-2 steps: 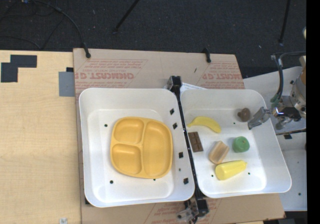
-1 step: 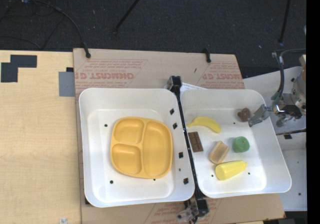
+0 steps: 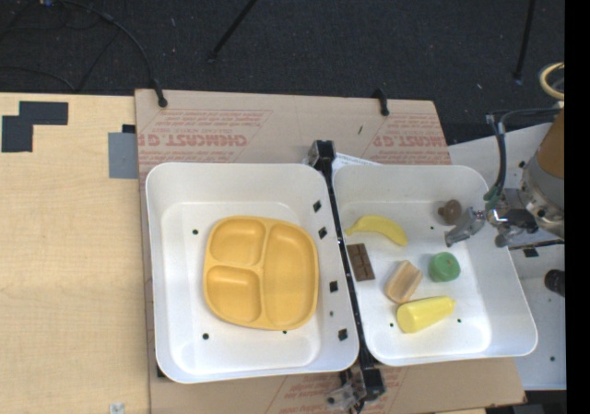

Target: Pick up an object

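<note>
The right bin (image 3: 512,334) holds several small things: a yellow banana (image 3: 380,230), a dark brown block (image 3: 359,262), a tan wedge (image 3: 403,281), a green ball (image 3: 444,266), a pale yellow piece (image 3: 425,313) and a small brown lump (image 3: 450,211). My gripper (image 3: 487,235) hangs over the bin's right side, just right of the brown lump and above the green ball. It is open, and nothing sits between its fingers (image 3: 459,234).
The left bin (image 3: 171,218) carries a yellow divided plate (image 3: 262,272). A black divider (image 3: 334,246) separates the two bins. Cardboard lies under both bins, with a wooden bench top to the left.
</note>
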`<state>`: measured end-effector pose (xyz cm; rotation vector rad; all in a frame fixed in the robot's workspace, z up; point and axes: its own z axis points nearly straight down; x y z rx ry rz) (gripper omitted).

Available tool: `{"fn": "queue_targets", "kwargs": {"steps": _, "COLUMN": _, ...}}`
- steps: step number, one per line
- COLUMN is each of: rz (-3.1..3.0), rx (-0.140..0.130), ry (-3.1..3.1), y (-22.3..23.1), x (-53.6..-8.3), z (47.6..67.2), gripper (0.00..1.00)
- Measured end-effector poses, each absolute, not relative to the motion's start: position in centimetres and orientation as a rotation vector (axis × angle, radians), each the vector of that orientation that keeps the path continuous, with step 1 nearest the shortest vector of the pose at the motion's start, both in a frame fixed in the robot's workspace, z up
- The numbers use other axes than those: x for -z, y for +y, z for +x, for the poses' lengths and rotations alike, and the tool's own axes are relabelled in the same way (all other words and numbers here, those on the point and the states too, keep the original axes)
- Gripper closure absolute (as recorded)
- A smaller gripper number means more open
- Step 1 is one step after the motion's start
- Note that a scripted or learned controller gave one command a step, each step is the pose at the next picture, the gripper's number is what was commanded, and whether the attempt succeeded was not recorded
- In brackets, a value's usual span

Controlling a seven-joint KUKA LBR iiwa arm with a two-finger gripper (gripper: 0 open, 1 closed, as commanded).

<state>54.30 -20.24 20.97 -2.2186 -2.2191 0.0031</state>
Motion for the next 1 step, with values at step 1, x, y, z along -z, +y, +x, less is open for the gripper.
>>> {"fn": "queue_targets", "kwargs": {"steps": 1, "rz": -2.219, "rx": -0.002, "ry": -2.22, "y": -20.39, "x": -15.21, "z": 53.65, "gripper": 0.0}}
